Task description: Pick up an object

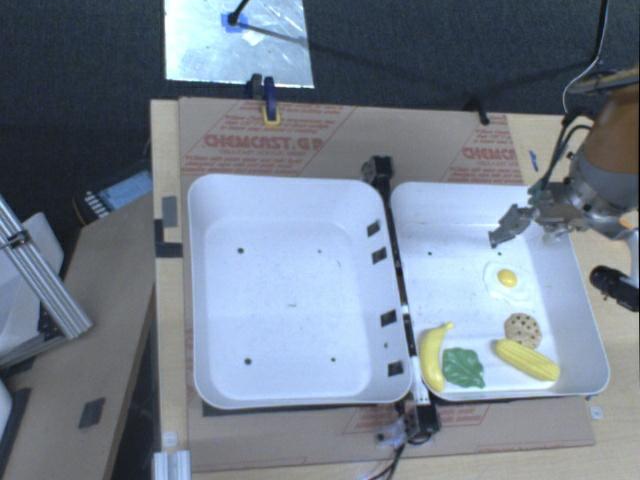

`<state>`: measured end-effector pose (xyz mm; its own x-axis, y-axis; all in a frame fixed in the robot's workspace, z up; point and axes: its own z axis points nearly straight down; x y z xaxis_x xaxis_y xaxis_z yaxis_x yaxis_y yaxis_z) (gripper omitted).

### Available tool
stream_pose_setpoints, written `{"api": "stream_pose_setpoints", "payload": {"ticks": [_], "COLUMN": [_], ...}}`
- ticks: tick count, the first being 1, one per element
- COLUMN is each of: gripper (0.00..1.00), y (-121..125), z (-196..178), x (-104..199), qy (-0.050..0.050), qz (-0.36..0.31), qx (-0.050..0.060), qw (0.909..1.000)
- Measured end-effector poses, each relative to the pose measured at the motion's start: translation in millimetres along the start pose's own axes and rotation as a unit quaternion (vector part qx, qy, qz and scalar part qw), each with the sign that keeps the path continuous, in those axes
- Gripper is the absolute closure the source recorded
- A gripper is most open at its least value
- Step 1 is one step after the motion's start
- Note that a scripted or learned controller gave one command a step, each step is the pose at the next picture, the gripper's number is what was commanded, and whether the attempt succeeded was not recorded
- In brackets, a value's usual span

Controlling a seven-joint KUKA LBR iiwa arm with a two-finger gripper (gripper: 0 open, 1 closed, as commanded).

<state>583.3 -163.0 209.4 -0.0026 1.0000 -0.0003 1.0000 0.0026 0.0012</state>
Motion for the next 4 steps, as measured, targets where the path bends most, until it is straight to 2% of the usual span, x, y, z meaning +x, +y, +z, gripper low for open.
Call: {"api": "stream_pose_setpoints", "payload": {"ticks": [1, 2, 3, 4], "gripper": [0.0, 0.0, 0.0, 0.0], "y": [6, -39, -98, -96], "z": [-180, -251, -313, -326], "x": [49, 110, 137, 222], "qy": [-0.001, 0.001, 0.001, 0.001], "qz": [-0.004, -0.004, -0.002, -0.005], "qx": [-0.01, -0.005, -0.004, -0.001], "qw": [0.9999, 1.0, 1.0, 1.0]}}
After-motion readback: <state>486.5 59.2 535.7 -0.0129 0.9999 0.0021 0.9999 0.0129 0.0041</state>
